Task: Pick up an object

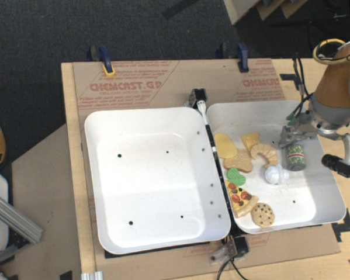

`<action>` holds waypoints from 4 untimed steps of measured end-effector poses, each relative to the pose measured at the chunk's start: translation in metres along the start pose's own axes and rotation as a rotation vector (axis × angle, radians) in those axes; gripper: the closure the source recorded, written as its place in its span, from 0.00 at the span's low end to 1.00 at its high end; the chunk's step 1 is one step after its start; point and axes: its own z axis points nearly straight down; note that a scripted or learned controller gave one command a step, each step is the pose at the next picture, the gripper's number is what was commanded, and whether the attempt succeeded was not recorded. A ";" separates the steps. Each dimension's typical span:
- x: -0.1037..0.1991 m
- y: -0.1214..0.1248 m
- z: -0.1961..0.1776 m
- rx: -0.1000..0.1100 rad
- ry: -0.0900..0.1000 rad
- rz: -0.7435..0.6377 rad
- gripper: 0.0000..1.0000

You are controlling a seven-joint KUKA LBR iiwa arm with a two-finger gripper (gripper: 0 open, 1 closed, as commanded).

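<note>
We want the gripper [292,141] centred over the small can [294,157] and square to it before closing — we cannot tell how far it is parted. The can stands upright in the right bin [319,214], green-labelled with a pale top, beside a white ball [273,174].

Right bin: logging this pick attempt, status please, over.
Hand low over right white bin, just above small green-labelled can. Can upright on bin floor, not lifted. White ball and curved tan biscuit piece close beside it.
</note>
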 end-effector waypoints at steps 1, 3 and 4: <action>-0.001 -0.006 0.000 -0.002 -0.001 -0.004 1.00; -0.001 -0.024 0.001 0.000 0.000 -0.004 1.00; -0.001 -0.071 0.001 0.001 0.001 -0.003 1.00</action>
